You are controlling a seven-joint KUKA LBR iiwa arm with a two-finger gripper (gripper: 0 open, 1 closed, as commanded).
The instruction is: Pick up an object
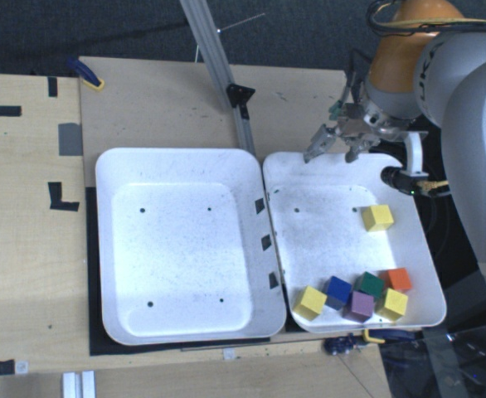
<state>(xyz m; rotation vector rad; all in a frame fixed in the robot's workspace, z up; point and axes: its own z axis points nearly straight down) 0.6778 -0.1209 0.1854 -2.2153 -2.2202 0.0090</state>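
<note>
Six small cubes lie in the right bin (293, 181), and none of them is in my hand (336, 149). My hand hangs above that bin's far rim with its two fingers spread apart and nothing between them.

Locations of the pick candidates:
- One yellow cube (377, 217) sits alone near the bin's right wall — well apart from the rest.
- Five cubes crowd the near edge: a second yellow cube (310, 302), a blue cube (337, 291), a green cube (370, 285), a purple cube (362, 305) and an orange cube (399, 279), with a further yellow cube (394, 304) beside the purple one. That makes seven on closer count.

Risks, as I judge them:
- In the cluster the cubes touch or nearly touch. A finger coming down there may land on a neighbour's top face instead of in a gap, or wedge two cubes together.
- The cluster lies against the bin's raised rim, so a finger could strike the wall.
- The lone yellow cube sits turned relative to the bin's sides; fingers not lined up with its flat faces would close on its corners and spin it away.

Materials: the cubes look hard and matte, with crisp edges. Both bins are shallow, smooth white plastic with rounded corners, faintly speckled. The left bin (110, 172) rests beside the right one on a wooden bench (27, 247).
</note>
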